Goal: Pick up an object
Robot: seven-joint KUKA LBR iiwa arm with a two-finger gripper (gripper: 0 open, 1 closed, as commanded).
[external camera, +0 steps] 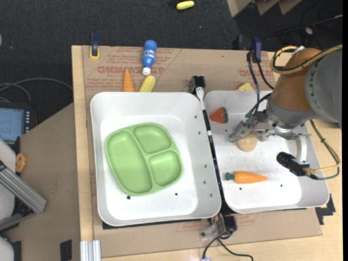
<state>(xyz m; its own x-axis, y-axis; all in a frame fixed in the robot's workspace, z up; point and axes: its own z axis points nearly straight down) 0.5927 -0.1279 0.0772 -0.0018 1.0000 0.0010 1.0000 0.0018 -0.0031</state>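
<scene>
The gripper [243, 133] hangs low in the right bin [272, 200], its fingers spread, right above a small beige object [247, 143]; it may be touching it, though the slant hides any contact; nothing is gripped or lifted yet; the closing and the lift remain; a carrot [247, 177] and a strawberry [218, 115] lie nearby, untouched.
</scene>
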